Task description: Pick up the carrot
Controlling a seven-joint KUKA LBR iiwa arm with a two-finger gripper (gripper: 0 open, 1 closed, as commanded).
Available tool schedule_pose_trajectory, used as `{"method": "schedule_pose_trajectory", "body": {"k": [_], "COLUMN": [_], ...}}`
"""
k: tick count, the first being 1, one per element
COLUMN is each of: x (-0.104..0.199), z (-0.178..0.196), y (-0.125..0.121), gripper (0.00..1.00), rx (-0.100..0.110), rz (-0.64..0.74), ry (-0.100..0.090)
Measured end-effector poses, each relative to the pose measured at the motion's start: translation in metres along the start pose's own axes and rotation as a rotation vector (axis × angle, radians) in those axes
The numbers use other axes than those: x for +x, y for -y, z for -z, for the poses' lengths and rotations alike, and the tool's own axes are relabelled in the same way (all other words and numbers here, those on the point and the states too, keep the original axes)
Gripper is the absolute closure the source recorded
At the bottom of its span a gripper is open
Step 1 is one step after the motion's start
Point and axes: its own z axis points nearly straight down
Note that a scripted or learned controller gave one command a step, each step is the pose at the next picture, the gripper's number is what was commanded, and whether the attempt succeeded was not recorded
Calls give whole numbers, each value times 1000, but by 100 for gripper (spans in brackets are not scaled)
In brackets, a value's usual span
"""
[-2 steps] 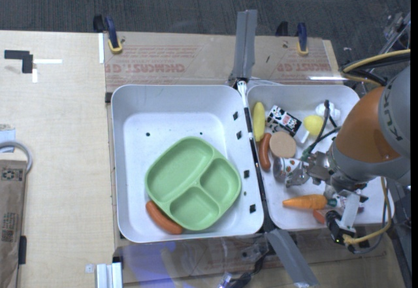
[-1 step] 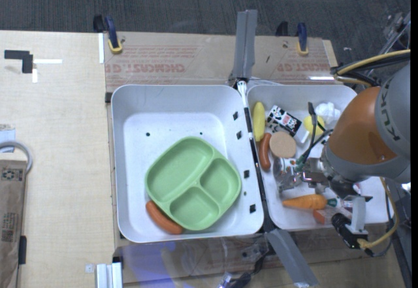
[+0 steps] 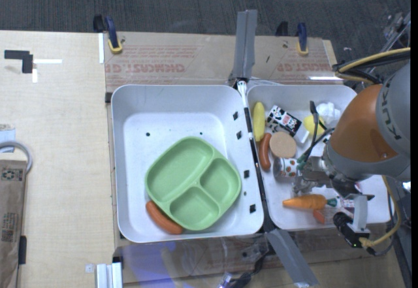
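The carrot (image 3: 304, 202) is orange with a green tip and lies flat near the front edge of the right bin (image 3: 287, 220). The gripper (image 3: 304, 182) hangs just behind and over the carrot, under the arm's orange band (image 3: 359, 133). The arm's grey wrist hides the spot where the gripper meets the carrot, and I cannot tell whether they touch. The carrot rests on the bin floor.
The right bin also holds a yellow fruit (image 3: 258, 120), a red sausage (image 3: 265, 151), a round tan bun (image 3: 283, 145), a black-and-white carton (image 3: 285, 121) and a small can (image 3: 285, 168). In the left bin (image 3: 130, 149) a green divided plate (image 3: 194, 182) lies beside an orange sausage (image 3: 163, 217).
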Motion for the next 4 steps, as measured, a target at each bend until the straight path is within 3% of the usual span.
{"method": "schedule_pose_trajectory", "body": {"k": [1, 2, 3, 4], "x": [-1, 38, 3, 3], "z": [-6, 95, 203, 203], "y": [1, 4, -10, -10], "gripper": [100, 100, 100, 0], "rx": [-4, -6, -5, -5], "rz": [-204, 309, 238, 238], "ry": [0, 4, 5, 5]}}
